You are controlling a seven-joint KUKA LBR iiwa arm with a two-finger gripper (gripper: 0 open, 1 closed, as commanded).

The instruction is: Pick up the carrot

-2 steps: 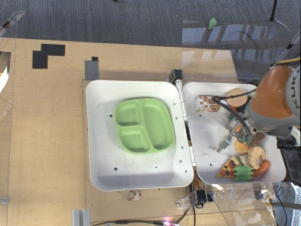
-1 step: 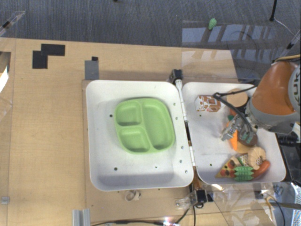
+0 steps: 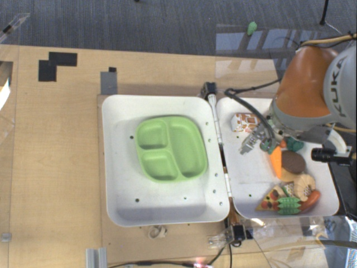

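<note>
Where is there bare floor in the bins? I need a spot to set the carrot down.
Left bin: bare strip around the green divided plate, widest along the near wall. Right bin: a bare patch below the snack packet, beside the bins' shared wall. Crowded: the right bin's far-right side, where the carrot lies among toy foods.

Gripper low, arm from right

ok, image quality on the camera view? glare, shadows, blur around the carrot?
Camera view: lighting even and soft, bins not blown out. The gripper is slightly blurred. The carrot is sharp enough but crowded by the arm's shadow and neighbouring toys. Glare patch on the clear sheet behind the right bin. The green divided plate reads cleanly.
</note>
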